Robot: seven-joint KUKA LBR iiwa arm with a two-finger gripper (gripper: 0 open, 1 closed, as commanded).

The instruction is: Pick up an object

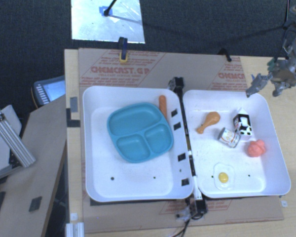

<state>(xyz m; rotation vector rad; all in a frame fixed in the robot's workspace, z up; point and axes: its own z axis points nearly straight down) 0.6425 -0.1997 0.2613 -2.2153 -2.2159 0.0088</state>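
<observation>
Jaws (265, 83): from the camera view I see two fingers spread apart with nothing between them, so I read them as open. They hang past the far right corner of the right bin, above the table, clear of every object.
Arm (295, 48): it comes in from the right edge, and I can make out just its grey wrist end.
Right bin (275, 132): I count five things in it.
Drumstick (207, 122): tan, lying near the bin's left wall.
Carton (242, 123): black and white, standing just right of the drumstick.
Can (229, 137): on its side, touching or nearly touching the carton's lower left.
Pink lump (256, 148): near the right wall, just below the carton.
Fried egg (223, 176): flat on the floor by the near wall, well apart from the rest.
Left bin (96, 147): it holds a blue plate (140, 138) with three compartments.
Sausage (163, 106): orange, beside the plate's far right rim; I cannot tell whether they touch.
</observation>
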